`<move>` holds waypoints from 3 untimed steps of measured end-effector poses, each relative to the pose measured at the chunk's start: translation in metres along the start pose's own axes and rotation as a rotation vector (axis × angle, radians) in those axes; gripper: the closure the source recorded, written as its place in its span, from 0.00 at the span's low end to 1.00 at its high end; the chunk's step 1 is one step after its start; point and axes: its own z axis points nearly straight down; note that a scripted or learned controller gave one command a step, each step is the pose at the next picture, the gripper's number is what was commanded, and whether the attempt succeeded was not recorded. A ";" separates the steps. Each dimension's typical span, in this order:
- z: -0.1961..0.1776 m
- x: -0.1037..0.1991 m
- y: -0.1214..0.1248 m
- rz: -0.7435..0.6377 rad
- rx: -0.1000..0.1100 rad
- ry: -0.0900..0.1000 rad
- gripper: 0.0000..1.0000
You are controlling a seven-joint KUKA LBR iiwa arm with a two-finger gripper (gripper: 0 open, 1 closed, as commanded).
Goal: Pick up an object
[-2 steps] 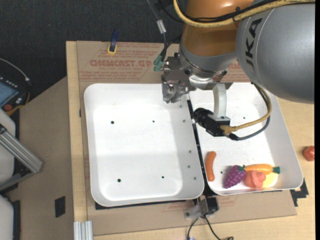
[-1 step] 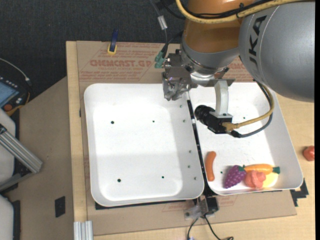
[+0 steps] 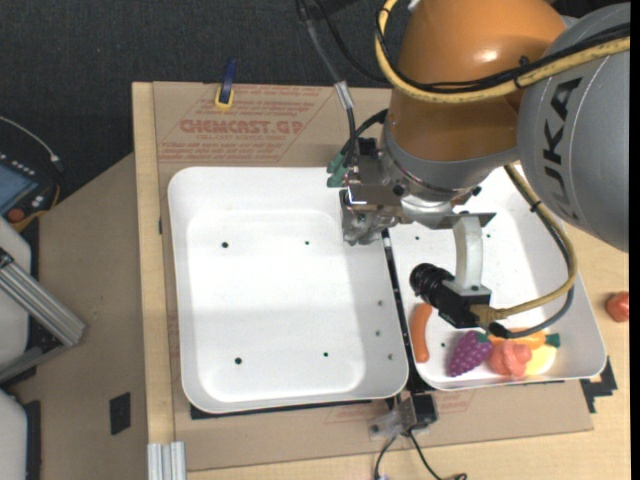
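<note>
**Item 1: loose toy foods, right bin.** Four pieces lie grouped along the 6 o'clock edge of the right bin [image 3: 520,258].
- Orange carrot [image 3: 421,330]: lies lengthwise, pointing from 12 to 6 o'clock, close to the bin's 9 o'clock wall.
- Purple grapes [image 3: 468,353]: just beside the carrot at its 3 o'clock.
- Pink-red piece [image 3: 510,358]: touching the grapes at their 3 o'clock. Its kind cannot be told.
- Yellow piece [image 3: 541,352]: pressed against the pink-red piece at its 3 o'clock and partly hidden by it.

All four rest on the bin floor.

**Item 2: pincer [image 3: 360,226].** It hangs over the seam between the two bins, toward their 12 o'clock end. It is well apart from the toy foods, at their 11 o'clock. How far it is open cannot be told from this angle, and no piece is seen in its hold.

**Item 3: arm [image 3: 590,118].** Grey, with a large orange band [image 3: 470,38]. It comes in from 3 o'clock and covers the 12 o'clock part of the right bin.

**Item 4: left bin [image 3: 270,298].** White and shallow, touching the right bin along its 3 o'clock side, with four small dark dots on its floor.

**Item 5: surroundings.**
- Cardboard sheet [image 3: 250,118] with red lettering: lies under both bins, on the desk [image 3: 100,318].
- Blue and yellow clip [image 3: 227,86]: at the sheet's 12 o'clock edge.
- Small orange-red object [image 3: 620,306]: sits on the desk at 3 o'clock, outside the right bin.
</note>
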 end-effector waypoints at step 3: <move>-0.190 0.093 -0.016 -0.004 -0.018 0.007 1.00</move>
